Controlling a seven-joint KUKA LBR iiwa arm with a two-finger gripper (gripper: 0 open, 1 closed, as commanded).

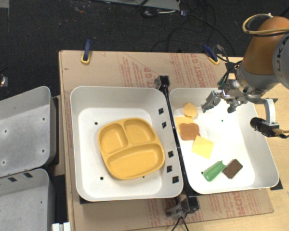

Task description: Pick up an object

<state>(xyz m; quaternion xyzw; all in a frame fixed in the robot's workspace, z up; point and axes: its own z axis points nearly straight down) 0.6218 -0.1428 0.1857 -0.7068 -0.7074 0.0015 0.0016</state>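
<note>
The right bin (260,148) holds several small items: a round tan piece (190,110), a brown square (189,131), a yellow square (203,147), a green piece (213,171) and a dark brown block (232,168). My gripper (221,104) hangs over the back of this bin, just right of the tan piece. Its fingers (208,103) are spread open with nothing between them. The grey and orange arm (262,57) comes in from the upper right.
The left bin (82,129) carries a yellow divided plate (131,147). A black divider (172,138) runs between the bins. Grey metal trays (19,129) sit off the bench to the left. Clamps (86,52) hold the board's far edge.
</note>
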